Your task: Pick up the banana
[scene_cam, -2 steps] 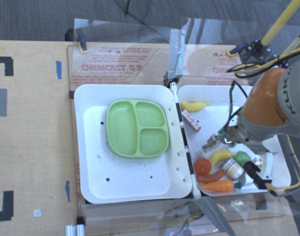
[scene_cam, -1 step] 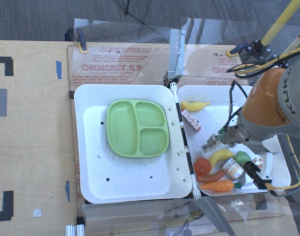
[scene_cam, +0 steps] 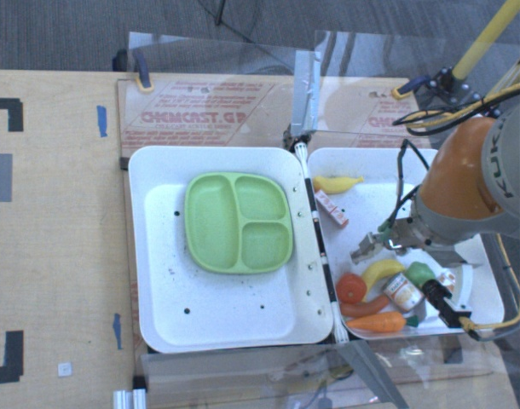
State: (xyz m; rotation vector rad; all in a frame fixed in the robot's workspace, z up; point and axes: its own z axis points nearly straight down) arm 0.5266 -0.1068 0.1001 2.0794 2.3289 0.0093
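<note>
The banana (scene_cam: 383,271), yellow and curved, lies in the right bin (scene_cam: 371,170) near its front, among other toy foods. My gripper (scene_cam: 372,240) hangs just above and to the left of it, over the bin's middle. Its metal fingers (scene_cam: 362,250) are spread open with nothing between them. The orange band and grey wrist cover the bin's right part.
Close around the banana are a red tomato (scene_cam: 351,288), an orange carrot (scene_cam: 376,322), a small labelled bottle (scene_cam: 402,290) and a green piece (scene_cam: 419,273). A second yellow fruit (scene_cam: 337,182) and a small red-and-white box (scene_cam: 332,210) lie toward the back. The left bin (scene_cam: 158,254) holds a green divided plate (scene_cam: 239,222).
</note>
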